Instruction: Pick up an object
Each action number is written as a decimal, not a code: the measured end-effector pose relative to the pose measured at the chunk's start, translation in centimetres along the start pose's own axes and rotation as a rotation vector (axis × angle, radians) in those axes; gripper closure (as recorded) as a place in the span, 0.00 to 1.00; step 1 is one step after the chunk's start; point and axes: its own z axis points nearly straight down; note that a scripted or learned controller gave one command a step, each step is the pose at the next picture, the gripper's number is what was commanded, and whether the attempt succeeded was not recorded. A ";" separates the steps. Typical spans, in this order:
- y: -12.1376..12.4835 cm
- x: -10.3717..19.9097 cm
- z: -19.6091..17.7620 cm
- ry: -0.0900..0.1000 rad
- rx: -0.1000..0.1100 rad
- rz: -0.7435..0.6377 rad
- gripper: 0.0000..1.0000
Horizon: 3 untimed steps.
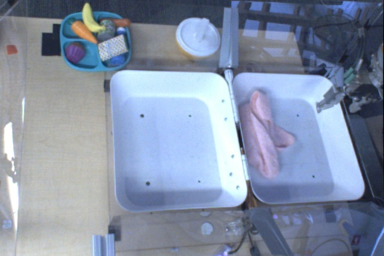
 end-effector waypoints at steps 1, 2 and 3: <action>2.6 6.2 12.8 0.001 0.002 -0.168 0.00; 2.5 9.5 17.0 -0.004 -0.015 -0.206 0.00; 2.7 9.8 15.9 -0.001 -0.020 -0.206 1.00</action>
